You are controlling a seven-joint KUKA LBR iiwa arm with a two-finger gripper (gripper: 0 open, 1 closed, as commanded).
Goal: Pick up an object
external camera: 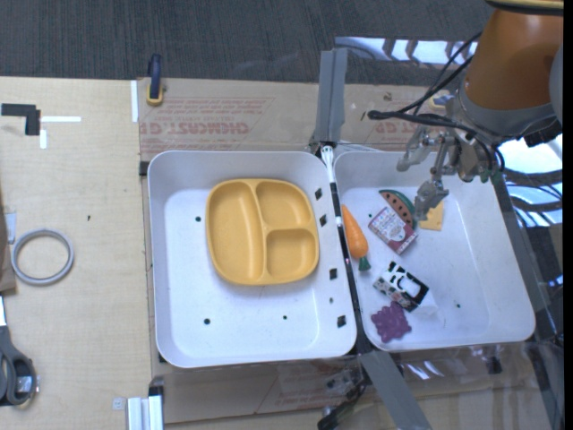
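You have two shallow white bins (170, 267) side by side at frame centre. The left one holds one yellow three-compartment plastic plate (262, 231). The right one holds six small items: one orange carrot toy (354, 232), one watermelon slice (399, 204), one pink patterned card (390, 227), one yellow cheese wedge (433, 217), one black-and-white packet (403, 285), one purple grape cluster (391, 322).

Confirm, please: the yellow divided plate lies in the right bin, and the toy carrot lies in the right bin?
Not quite. The camera view shows the yellow divided plate in the left bin; the toy carrot does lie in the right bin.
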